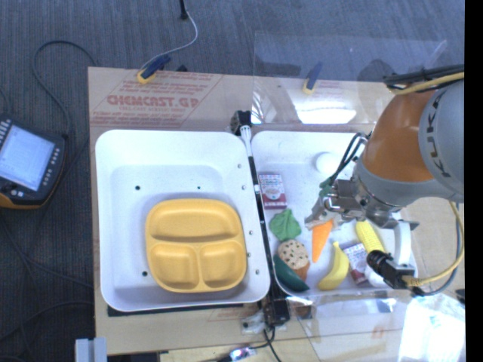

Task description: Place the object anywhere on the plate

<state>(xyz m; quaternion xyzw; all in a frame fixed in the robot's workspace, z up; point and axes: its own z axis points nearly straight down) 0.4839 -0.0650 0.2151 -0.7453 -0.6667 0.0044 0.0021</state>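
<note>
My claw (326,211) hangs low over the right bin (302,145), right of the frame centre, and I cannot tell its state. Its tip is at the top of the orange carrot (321,240). Just right of the carrot lie a corn cob (369,237) and a banana (334,271); to its left are a green leaf (284,223) and a small loaf (293,256). The yellow plate (196,244) sits in the left bin (121,164), lower left of centre.
</note>
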